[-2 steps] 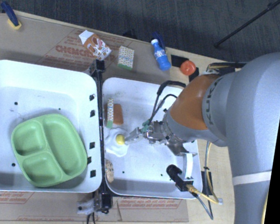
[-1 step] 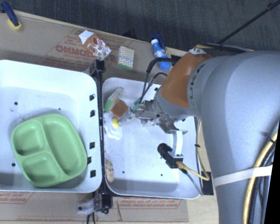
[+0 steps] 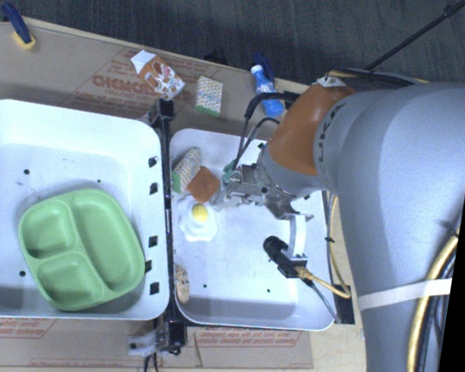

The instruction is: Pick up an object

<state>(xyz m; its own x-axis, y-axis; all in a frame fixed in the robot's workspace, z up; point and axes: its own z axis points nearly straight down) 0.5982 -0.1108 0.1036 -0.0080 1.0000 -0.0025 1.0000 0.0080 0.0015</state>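
Note:
My gripper (image 3: 231, 186) hangs low over the upper left part of the right bin (image 3: 241, 300), under the orange wrist band. Right beside it lies a brown toy piece (image 3: 204, 185), with a greenish wrapped item (image 3: 186, 168) to its left against the bin's left wall. A toy fried egg (image 3: 199, 222) lies just below them. A small round brown cookie-like item (image 3: 181, 284) rests near the bin's lower left corner. The gripper's tip is close to the brown piece, but contact is not clear.
A green divided plate (image 3: 81, 246) lies in the left bin (image 3: 13, 137). On the cardboard behind the bins are a snack packet (image 3: 156, 74), a small box (image 3: 209, 96) and a blue clamp (image 3: 267, 91). A black cable connector (image 3: 282, 257) hangs over the right bin.

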